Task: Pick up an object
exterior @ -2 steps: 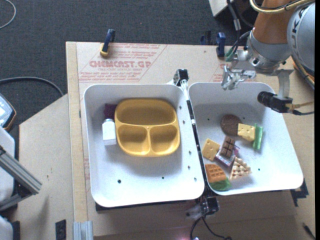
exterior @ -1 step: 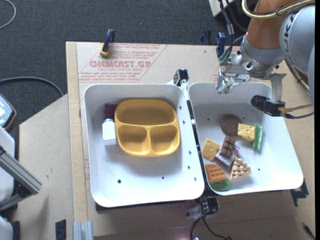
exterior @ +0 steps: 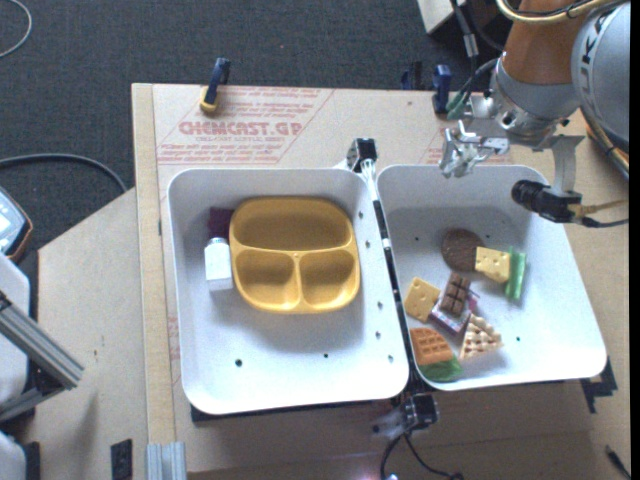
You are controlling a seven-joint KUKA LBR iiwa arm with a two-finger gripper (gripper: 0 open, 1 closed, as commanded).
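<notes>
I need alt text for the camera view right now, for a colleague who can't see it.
The gripper hangs above the far edge of the right bin, which holds a cluster of toy food pieces. The left bin holds a yellow divided plate with a small white bottle beside it.

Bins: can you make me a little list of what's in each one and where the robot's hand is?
left bin: yellow tray with three sections, small white bottle beside its left edge
right bin: toy food pile with brown cookie, cheese wedge, cracker, waffle
gripper: above the right bin's back rim, holding nothing
fingers: cannot tell
task: nothing picked up yet
</notes>
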